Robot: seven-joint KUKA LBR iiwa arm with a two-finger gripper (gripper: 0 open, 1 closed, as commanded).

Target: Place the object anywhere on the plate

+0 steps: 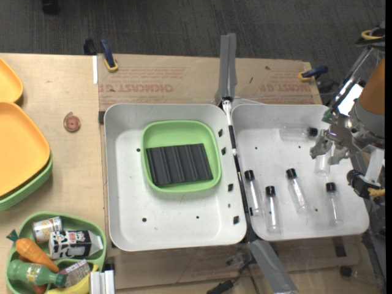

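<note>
In the camera view, the gripper (326, 150) is seen over the far right part of the right bin (306, 226), and whether it is open or closed cannot be told, since its tip is blurred against the white floor. A pale, glassy shape (321, 165) is seen just below the gripper. It may be a tube, but it cannot be said to be held. The object is judged to be one of the clear tubes with black caps lying in this bin. The nearest tube (296, 131) lies on its side just beside the gripper, toward the far wall and the view's left, its cap pointing at the gripper. A second tube (332, 204) lies near the gripper on the near side, and three more tubes (271, 208) lie further off toward the bin divider. Such a tube is judged to be light, stiff, smooth and prone to roll or slip, and possibly breakable. It would best be taken across its barrel near the middle, squarely to its long axis, with modest force. The green plate (180, 126) is set in the left bin (171, 226), well apart from the gripper and across the divider, with a dark ridged mat (180, 164) on it. No tube is seen on the plate, so the placing is judged not yet done.
</note>
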